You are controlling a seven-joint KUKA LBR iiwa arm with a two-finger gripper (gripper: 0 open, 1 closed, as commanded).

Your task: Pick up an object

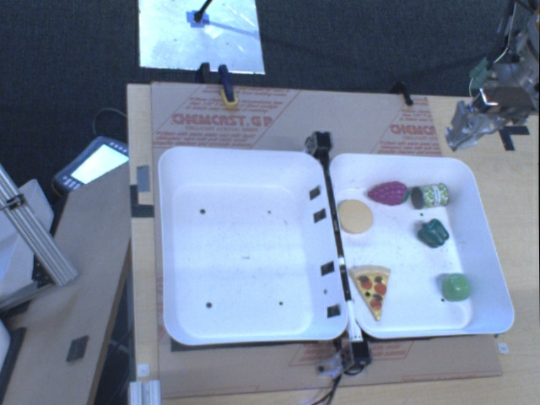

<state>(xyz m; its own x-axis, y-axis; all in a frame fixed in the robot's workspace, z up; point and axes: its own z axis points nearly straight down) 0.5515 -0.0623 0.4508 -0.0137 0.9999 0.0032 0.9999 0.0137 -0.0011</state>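
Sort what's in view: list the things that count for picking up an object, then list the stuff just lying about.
For the job:
gripper, above the right bin's far corner
right bin
purple piece
small can
tan disc
dark green piece
green ball
pizza slice

Lying about:
left bin
metal sheet
tablet

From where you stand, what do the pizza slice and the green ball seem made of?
Pizza slice: probably moulded plastic, matte, with flat painted toppings. Green ball: likely smooth plastic or rubber; a slight sheen shows. Both look like toy food, though the material stays uncertain.
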